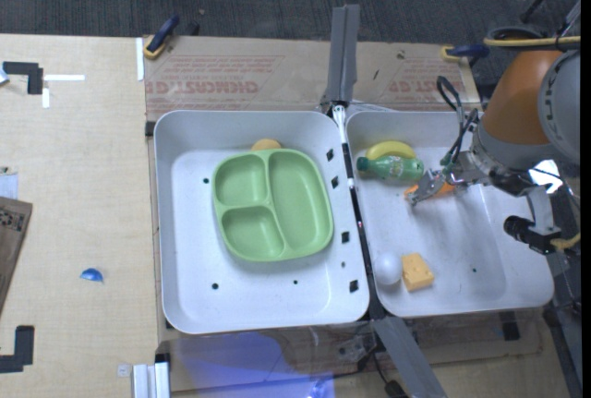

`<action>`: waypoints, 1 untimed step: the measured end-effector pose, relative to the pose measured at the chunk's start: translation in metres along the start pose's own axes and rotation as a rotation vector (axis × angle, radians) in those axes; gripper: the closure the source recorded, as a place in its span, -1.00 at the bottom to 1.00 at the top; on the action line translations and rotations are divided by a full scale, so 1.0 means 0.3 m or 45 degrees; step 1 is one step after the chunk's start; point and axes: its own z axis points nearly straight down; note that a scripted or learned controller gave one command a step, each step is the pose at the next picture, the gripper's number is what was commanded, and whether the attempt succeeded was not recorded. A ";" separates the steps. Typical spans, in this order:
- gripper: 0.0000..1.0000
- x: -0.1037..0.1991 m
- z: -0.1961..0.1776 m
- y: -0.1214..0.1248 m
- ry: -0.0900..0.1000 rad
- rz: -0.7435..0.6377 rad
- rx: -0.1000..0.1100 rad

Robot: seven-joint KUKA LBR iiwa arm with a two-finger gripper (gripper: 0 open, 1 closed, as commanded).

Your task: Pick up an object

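Note:
In the right bin (480, 290), my gripper (426, 192) is down low near the back. A small orange object (446, 189) shows right against it. Just to its left, a green bottle (391, 168) lies on its side, with a yellow banana (391, 150) behind it. A white ball (387, 269) and a yellow wedge-shaped block (417, 272) rest near the front left corner of this bin. The grey arm with its orange band (517, 101) comes in from the right.
The left bin (185, 285) holds a green divided plate (273, 204), and a small yellow-orange object (266, 145) peeks out behind it. A grey divider (344, 64) rises between the bins at the back. Cables and a black fitting (531, 235) hang at the right bin's edge.

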 end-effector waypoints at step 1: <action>1.00 -0.001 -0.024 0.000 0.000 -0.001 0.002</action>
